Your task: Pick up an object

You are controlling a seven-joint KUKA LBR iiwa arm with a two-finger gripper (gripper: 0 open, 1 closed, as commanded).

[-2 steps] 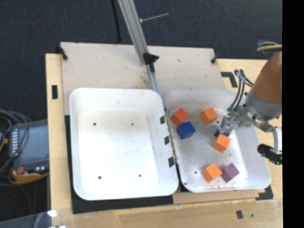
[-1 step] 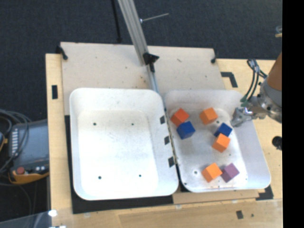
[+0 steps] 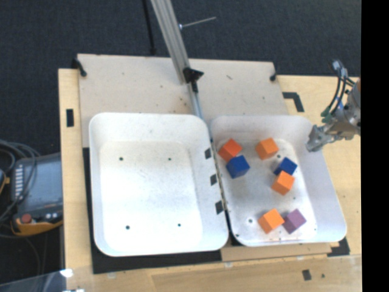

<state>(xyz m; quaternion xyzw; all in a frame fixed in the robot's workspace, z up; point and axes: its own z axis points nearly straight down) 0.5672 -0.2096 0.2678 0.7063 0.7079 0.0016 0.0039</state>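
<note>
The right bin [image 3: 322,187] holds several small blocks. An orange block [image 3: 230,149] touches a blue block [image 3: 238,166] near the bin's left side. Another orange block [image 3: 267,148] lies further right, with a blue block [image 3: 285,166] and an orange block [image 3: 283,182] just below it. Near the front sit an orange block [image 3: 271,220] and a purple block [image 3: 295,221] side by side. My gripper [image 3: 317,140] hangs over the bin's upper right edge, apart from every block, with nothing seen in it.
The left bin [image 3: 152,184] lies beside the right one. A slanted metal pole [image 3: 173,38] rises from the bench behind the bins. A grey control box [image 3: 36,184] with cables sits off the bench at the left.
</note>
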